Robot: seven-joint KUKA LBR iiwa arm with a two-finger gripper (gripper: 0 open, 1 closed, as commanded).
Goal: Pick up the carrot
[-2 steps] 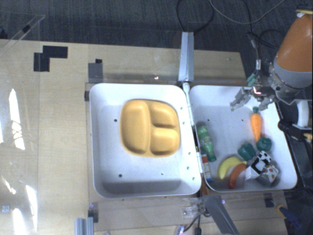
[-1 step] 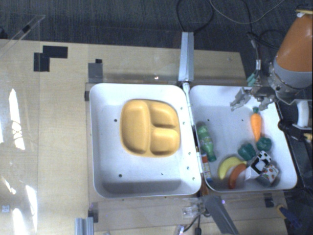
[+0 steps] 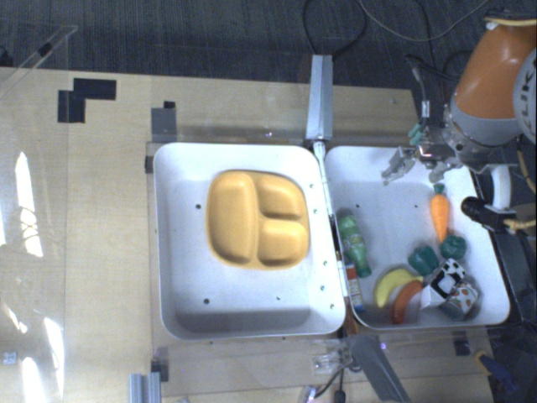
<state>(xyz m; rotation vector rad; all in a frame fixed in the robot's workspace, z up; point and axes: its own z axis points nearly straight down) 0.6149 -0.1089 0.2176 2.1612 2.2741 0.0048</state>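
A pale wooden counter (image 3: 101, 250) under a dark carpeted floor edge carries two shallow white bins side by side. The carrot (image 3: 440, 212) lies in the right bin (image 3: 377, 225), toward its far right side, its green top pointing away and its orange body running nearly straight toward the near edge. Just near of it sit a teal-green piece (image 3: 453, 246) and a black-and-white block (image 3: 450, 277); a banana (image 3: 388, 285) and a green bottle (image 3: 352, 243) lie further left. The claw (image 3: 417, 162) hangs spread open and holding nothing, just beyond the carrot's leafy end and a little left of it. To grasp well, I judge it should shift right and nearer, centre over the orange body (not the thin top), and close across the width. The left bin (image 3: 180, 225) holds a yellow divided tray (image 3: 257, 218).
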